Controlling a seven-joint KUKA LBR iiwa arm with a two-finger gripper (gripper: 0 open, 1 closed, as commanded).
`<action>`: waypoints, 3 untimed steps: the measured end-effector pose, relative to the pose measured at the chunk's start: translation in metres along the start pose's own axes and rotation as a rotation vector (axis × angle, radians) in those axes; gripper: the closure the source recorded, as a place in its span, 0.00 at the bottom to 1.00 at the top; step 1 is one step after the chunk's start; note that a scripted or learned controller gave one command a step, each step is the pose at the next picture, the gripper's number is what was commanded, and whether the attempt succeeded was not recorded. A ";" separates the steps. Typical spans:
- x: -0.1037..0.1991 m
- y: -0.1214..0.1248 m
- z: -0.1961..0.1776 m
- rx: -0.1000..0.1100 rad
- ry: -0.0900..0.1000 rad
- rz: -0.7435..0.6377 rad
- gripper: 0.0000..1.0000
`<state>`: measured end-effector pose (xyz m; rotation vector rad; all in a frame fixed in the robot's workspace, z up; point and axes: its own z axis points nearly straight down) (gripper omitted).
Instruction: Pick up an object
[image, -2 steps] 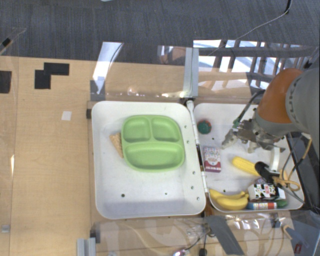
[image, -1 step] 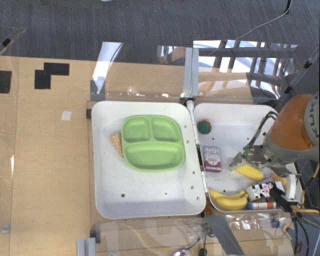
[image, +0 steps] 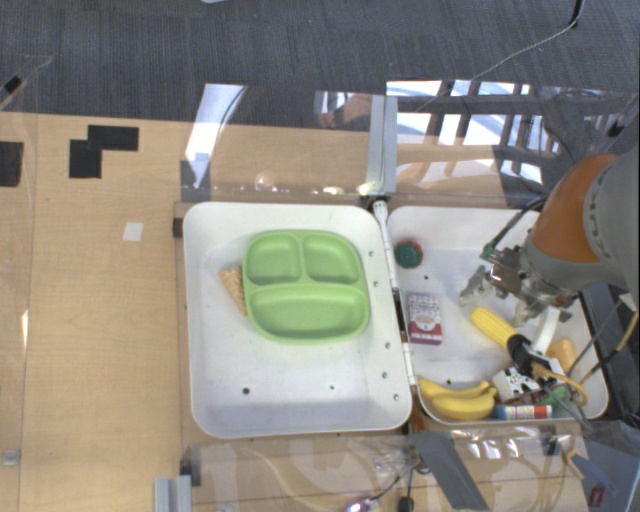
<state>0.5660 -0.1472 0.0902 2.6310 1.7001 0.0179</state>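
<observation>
I see the gripper (image: 478, 284) low in the right bin (image: 450, 228), near the corn cob (image: 492, 326); I cannot tell its state.

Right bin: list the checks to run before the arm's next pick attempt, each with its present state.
1. Gripper is over the right bin: ok.
2. A thing is between its fingers: cannot tell.
3. Targets lie free nearby: the corn cob and the red-and-white packet are apart: ok.
4. Banana has room around it: not ok, it lies against the front wall beside the marker.
5. Green ball sits alone near the bin's back: ok.
</observation>
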 end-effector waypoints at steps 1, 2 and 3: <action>-0.034 -0.025 -0.002 -0.004 -0.001 -0.373 0.00; -0.030 -0.023 -0.013 -0.010 0.002 -0.375 1.00; 0.064 -0.005 -0.093 0.009 0.000 -0.347 1.00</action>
